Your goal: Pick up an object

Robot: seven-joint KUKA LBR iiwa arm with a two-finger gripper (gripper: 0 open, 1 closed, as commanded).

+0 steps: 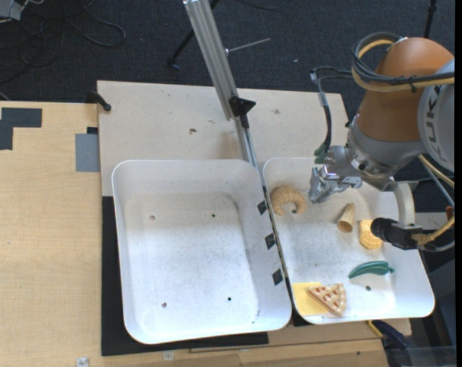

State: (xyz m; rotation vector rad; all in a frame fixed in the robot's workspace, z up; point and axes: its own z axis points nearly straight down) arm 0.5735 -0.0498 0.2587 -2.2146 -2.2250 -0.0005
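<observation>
My gripper [320, 189] hangs over the back of the right bin [414, 300], just right of a tan croissant [287, 200] that lies near the divider. Nothing shows between its metal parts. An ice cream cone [345, 216] lies a little to the gripper's front right. A yellow piece [369, 234] sits beside the cone. Farther forward lie a green pepper [370, 269] and a waffle slice [327, 297] on a yellow wedge.
The left bin [131, 205] stands beside the right one, with black clips along the shared wall [268, 228]. A slanted aluminium bar [216, 60] rises behind the bins. A black cable fitting [395, 232] hangs over the right bin's right side.
</observation>
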